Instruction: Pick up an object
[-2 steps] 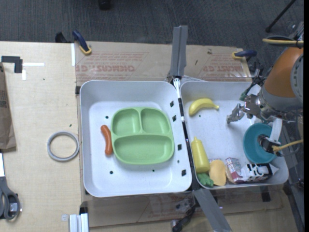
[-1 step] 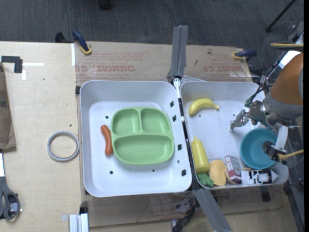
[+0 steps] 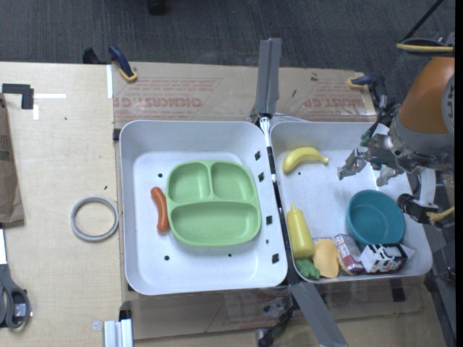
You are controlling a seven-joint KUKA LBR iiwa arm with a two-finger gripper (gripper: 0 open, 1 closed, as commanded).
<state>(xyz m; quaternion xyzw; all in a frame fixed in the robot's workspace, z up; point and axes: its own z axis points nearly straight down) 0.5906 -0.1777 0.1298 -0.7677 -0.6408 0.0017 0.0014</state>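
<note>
**Approach step: gripper over right bin, nothing picked yet**

Step in hand, as I judge it: reach/approach. The gripper (image 3: pixel 359 163) sits above the right bin (image 3: pixel 329 194), near its 1 o'clock corner, arm coming in from 3 o'clock. Fingers look spread a little with nothing between them, but the view is small and cluttered there, so how wide they stand I cannot tell for sure. No object is held.

Nearest candidates: banana (image 3: pixel 304 157) just at 9 o'clock of the gripper, and blue bowl (image 3: pixel 375 218) at 5–6 o'clock of it. Banana is my guess for the target.

Banana lies flat on the bin floor at the bin's 11–12 o'clock area. Long axis runs roughly 9-to-3, curve arching toward 12. One tip points at 3 o'clock toward the gripper, the other dips toward 8.

Next move likely calls for: shift toward 9 o'clock, descend, close across the banana's short width, i.e. fingers lined 12-to-6.

Other stuff: mustard bottle (image 3: pixel 299 231) at the bin's 7 o'clock side, long axis 12-to-6, cap at 12. Left bin (image 3: pixel 137 215) holds green divided plate (image 3: pixel 214 203) and an orange sausage (image 3: pixel 160 209) at its 9 o'clock.
</note>
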